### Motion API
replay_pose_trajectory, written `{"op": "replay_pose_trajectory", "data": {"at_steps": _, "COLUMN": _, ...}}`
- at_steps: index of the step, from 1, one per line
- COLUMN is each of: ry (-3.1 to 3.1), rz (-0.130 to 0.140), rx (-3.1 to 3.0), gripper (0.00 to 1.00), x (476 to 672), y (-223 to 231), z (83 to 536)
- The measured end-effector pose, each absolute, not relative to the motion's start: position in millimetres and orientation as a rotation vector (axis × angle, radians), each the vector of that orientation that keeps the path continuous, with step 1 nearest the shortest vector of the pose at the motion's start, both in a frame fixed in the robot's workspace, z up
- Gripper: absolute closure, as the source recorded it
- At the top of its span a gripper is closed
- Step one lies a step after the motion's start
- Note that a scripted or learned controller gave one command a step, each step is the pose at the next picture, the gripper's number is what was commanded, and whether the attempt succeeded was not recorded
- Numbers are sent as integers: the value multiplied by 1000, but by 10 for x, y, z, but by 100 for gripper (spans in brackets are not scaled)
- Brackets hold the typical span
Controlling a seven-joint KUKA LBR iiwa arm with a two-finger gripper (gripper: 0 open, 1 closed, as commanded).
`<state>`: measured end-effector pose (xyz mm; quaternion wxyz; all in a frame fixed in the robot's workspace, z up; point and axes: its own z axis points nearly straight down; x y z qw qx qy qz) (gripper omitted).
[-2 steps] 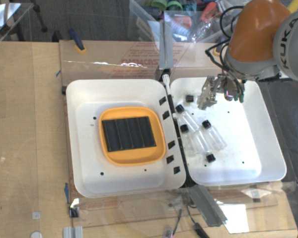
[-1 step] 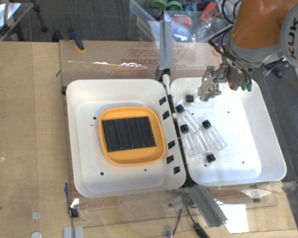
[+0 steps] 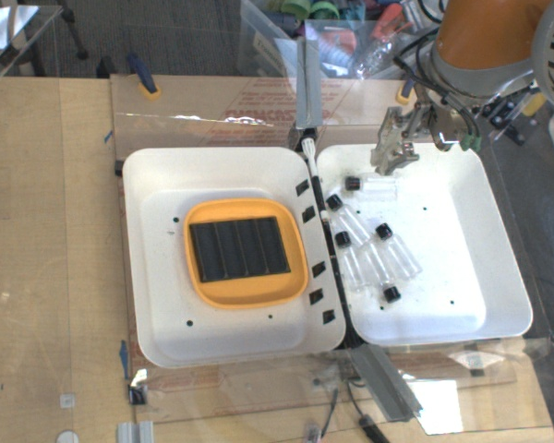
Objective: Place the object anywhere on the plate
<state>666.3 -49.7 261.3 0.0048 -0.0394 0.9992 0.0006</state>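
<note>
Counter: pale wood counter [image 3: 46,247] carrying two shallow white bins side by side, with a clear tub of coloured oddments [image 3: 337,12] behind them.

Left bin: the left bin [image 3: 157,335] holds the orange plate [image 3: 246,252], a rounded square with a dark ribbed inset, sitting about at its centre.

Right bin: the right bin [image 3: 480,275] holds several clear tubes with black caps [image 3: 374,247], loosely bunched in its left half, near the divider [image 3: 319,238] between the bins. Most lie with their long axes running diagonally, from upper left to lower right in the camera view.

Gripper: the gripper [image 3: 392,150] hangs over the far edge of the right bin, below the grey and orange arm [image 3: 485,17].

Fingers: too blurred to make out; I cannot tell whether they are wide, narrow or holding anything.

Key relation: the tubes lie towards the near side and slightly left of the gripper, and the closest cap [image 3: 352,184] is just beside it. The plate is well apart, further left across the divider.

Judged step: a grasp likely comes first, best closing across a tube's long axis.

In the way: the black clips [image 3: 307,214] along the divider stand between tubes and plate, so a carry would probably need lift. Neighbouring tubes crowd any single pick.
</note>
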Motion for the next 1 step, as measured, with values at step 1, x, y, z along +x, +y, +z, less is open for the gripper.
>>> {"op": "replay_pose_trajectory", "data": {"at_steps": 1, "ry": 3125, "rz": 3, "rx": -216, "gripper": 100, "x": 6680, "y": -164, "z": 2649}}
